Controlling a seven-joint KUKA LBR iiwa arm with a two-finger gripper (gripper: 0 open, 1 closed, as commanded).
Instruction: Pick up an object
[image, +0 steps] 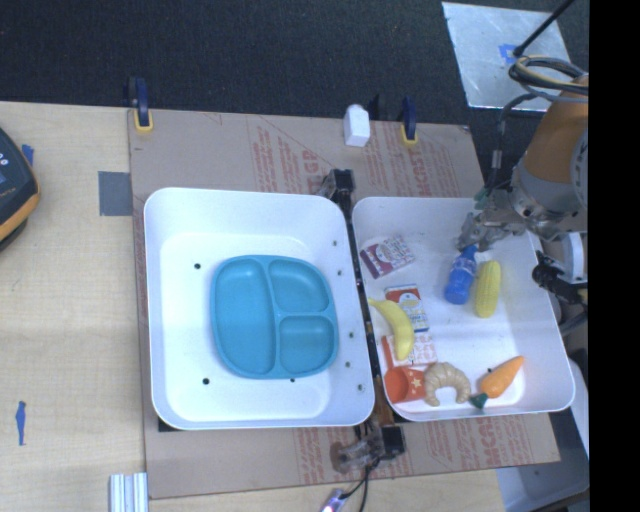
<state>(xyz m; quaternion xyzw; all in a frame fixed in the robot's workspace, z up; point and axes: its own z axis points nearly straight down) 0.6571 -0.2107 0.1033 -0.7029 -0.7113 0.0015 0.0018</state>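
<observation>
Right bin (545, 330), near end: croissant (446, 381) beside carrot (499, 377); red packet (405, 384) touching croissant on its left. Mid: banana (396, 325) by left wall, small carton (407, 301) touching it. Farther: blue bottle (460, 277) and corn cob (487, 288) side by side. Gripper (478, 232) just above bottle's far end; fingers' state cannot be told. Left bin (160, 300) holds blue divided plate (274, 315).
</observation>
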